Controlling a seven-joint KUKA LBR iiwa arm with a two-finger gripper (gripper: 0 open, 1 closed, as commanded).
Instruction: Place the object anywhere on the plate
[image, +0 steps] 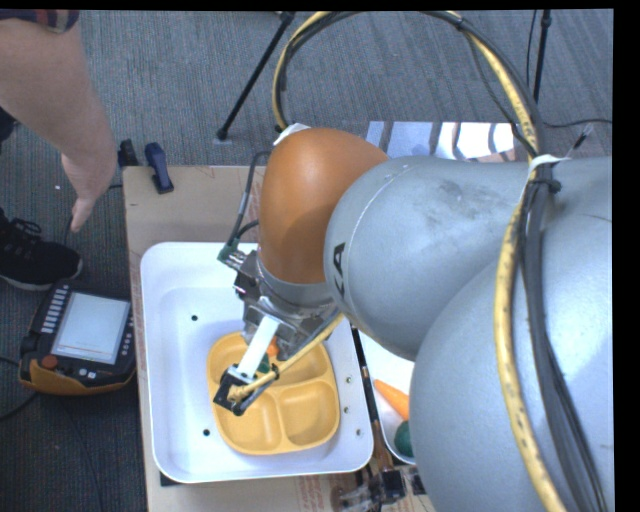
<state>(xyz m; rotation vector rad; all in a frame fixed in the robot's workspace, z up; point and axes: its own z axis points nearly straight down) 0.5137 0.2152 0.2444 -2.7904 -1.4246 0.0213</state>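
Note:
A yellow plate (290, 415) with several compartments lies in the left white bin (175, 330), toward its front right. My gripper (266, 346) hangs low over the plate's back left compartment, and the orange wrist band and grey arm cover much of it from above. A small orange bit (273, 351) shows right at the gripper, too hidden to say what it is or whether it is held. An orange carrot-like object (392, 398) and a green object (403, 438) lie in the right bin, mostly hidden under the arm.
A person's arm and hand (85, 185) reach down at the upper left, beyond the bench. A blue clamp (158, 166) sits at the bench's back left corner. A teach pendant (80, 338) lies on the floor to the left.

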